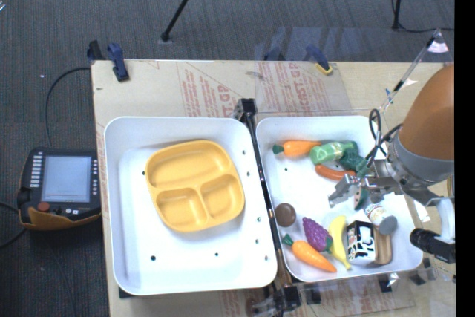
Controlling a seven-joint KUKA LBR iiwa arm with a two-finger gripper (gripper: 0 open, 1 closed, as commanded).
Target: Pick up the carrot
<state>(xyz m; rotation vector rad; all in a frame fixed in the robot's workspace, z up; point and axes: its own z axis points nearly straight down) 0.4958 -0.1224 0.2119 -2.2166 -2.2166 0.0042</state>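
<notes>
Carrot (312,255) long axis diagonal, tip lower-right, green top upper-left.

A yellow tray (194,184) with three compartments is seen in the middle of the left bin (119,234); in the right bin (271,182), a green vegetable (332,151) is found near the far edge, with a red-orange piece (330,172) just in front of it; a brown ball (285,214) is placed near the left wall; purple grapes (316,233) lie beside it toward the near edge; a banana (338,237) is laid next to the grapes, and a black-and-white carton (361,241) is set by the banana; a pendant (65,183) with a screen is seen on the floor left of the bench (171,89); blue clamps (117,60) are fixed at the bench's far left corner.
</notes>
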